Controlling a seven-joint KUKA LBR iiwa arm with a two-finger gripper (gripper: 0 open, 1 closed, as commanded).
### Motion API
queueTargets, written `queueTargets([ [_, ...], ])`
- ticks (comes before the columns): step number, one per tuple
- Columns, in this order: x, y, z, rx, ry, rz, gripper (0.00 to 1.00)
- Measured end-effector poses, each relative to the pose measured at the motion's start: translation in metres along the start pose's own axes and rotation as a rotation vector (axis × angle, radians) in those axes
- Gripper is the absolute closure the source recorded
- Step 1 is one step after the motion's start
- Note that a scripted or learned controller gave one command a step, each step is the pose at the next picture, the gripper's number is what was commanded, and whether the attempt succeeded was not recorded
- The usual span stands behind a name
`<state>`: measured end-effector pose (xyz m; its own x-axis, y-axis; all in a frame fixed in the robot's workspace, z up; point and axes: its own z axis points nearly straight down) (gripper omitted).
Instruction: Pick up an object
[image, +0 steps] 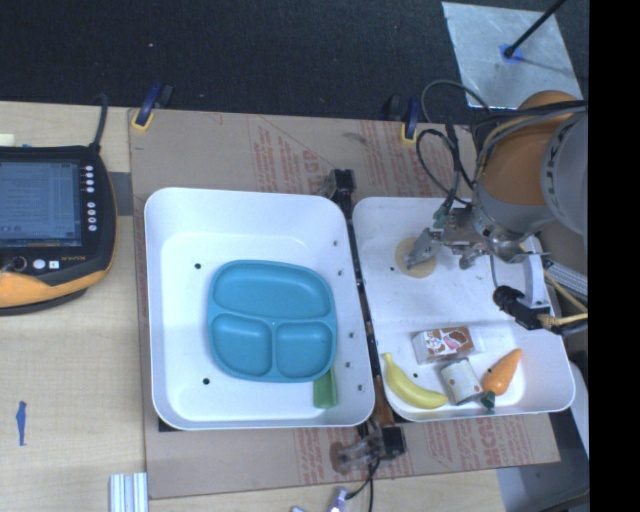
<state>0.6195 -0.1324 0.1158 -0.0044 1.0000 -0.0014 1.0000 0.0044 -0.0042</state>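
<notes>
A: While the sweep starts at the left of the camera view, log the teach pendant (45, 225) on the bare bench, well apart from both bins.

B: Noted. Left bin (170, 215) next?

A: It holds a blue divided plate (271, 320) lying flat near the middle, and a small green block (325, 391) just beside the plate's lower right corner, against the bin's near wall. Open white floor lies along the far and left sides.

B: And the right bin (385, 215)?

A: Candidates for the pick are clustered along its near edge: a banana (412, 386), a small printed packet (443, 343), a grey piece (459, 380) and a carrot (503, 370), close together and some touching. A tan disc (417, 255) sits apart near the far wall.

B: Gripper?

A: The gripper (453, 243) hangs over the far part of that bin, just beside the tan disc. Whether its pincer is spread or pressed together cannot be told from this slant, and nothing is seen between its parts.

B: Progress, then?

A: Judged as not yet picked: every object lies on a bin floor, so the grasp and the lift are left.

B: Room to move?

A: The middle of the right bin is bare, giving clear approach to the disc. The near cluster is tight against the wall, so a descent there looks cramped
</notes>
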Motion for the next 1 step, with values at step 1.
queueTargets([
  [1,0.0097,0.0367,0.024,-0.001,0.0,-0.001,0.0],
])
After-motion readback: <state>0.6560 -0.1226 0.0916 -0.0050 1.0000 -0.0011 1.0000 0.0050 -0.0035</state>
